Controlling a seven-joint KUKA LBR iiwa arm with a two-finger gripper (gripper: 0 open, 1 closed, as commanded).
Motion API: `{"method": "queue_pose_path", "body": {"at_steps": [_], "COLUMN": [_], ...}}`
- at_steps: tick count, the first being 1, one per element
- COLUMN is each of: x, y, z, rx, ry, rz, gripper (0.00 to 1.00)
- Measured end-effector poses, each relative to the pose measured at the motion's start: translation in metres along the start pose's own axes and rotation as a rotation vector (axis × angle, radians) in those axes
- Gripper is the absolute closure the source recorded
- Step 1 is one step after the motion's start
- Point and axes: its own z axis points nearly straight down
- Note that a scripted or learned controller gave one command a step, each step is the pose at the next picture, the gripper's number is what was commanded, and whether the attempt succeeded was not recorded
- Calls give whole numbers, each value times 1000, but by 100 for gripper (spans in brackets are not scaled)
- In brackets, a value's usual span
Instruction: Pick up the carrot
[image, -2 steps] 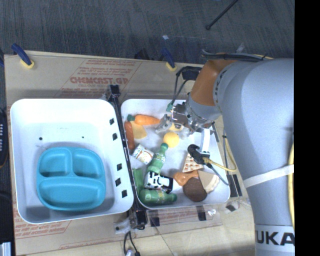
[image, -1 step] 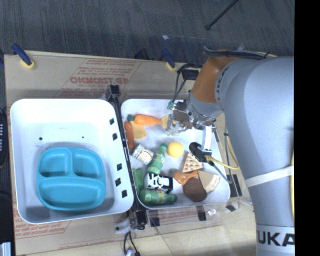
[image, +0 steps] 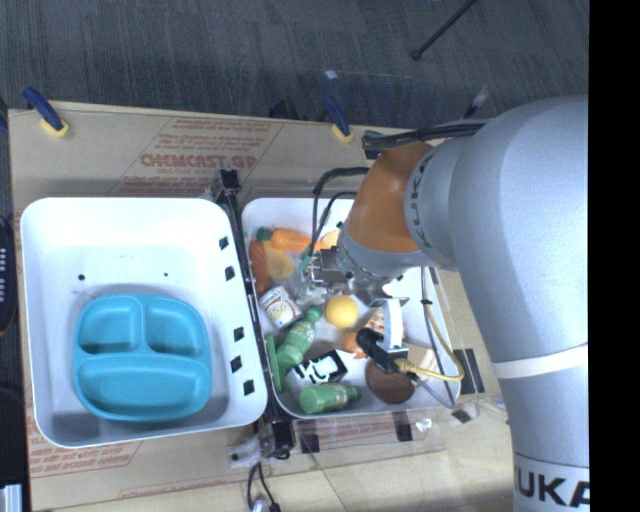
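White bin, carrot inside

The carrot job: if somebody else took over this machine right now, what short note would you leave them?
Gripper: down in the right bin, among the clutter; its grip is hidden from this view.
Carrot: lying at the far end of the right bin, just beyond the gripper.
Left bin: holds a blue divided plate.
Done: arm is over the right bin.
Left: nothing shows the carrot lifted; grasp and raise it.
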Motion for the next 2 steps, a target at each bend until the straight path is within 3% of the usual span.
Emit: {"method": "queue_pose_path", "body": {"at_steps": [1,2], "x": [46,110], "y": [26,5], "z": [-103,-186], "rx": [-6,-9], "ry": [1,5], "rz": [574,582], "gripper": [100,100]}}
